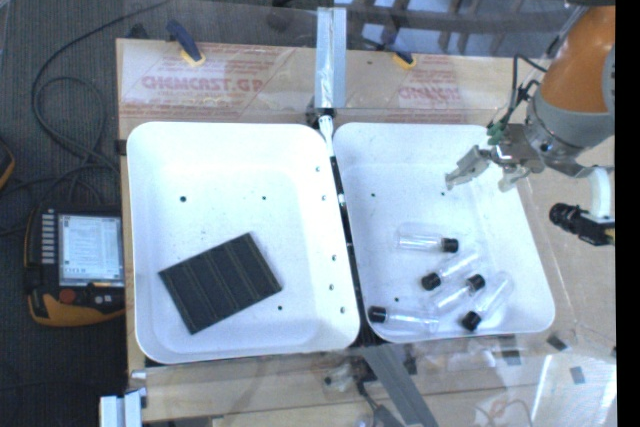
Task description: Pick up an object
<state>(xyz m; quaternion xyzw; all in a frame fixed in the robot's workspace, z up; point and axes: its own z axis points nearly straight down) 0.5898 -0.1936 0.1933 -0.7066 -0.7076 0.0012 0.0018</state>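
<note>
With its two fingers spread and nothing between them, the tool (487,167) hangs above the far side of the right shallow white bin (385,155), so it should descend toward the clear capped vials (447,280) clustered in this bin's near half, centring on one vial.

A wooden bench (230,80) bears two white bins touching side by side, the left bin (150,215) and the right bin (400,145); a clear sheet (250,45), perhaps plastic, stands behind.
</note>
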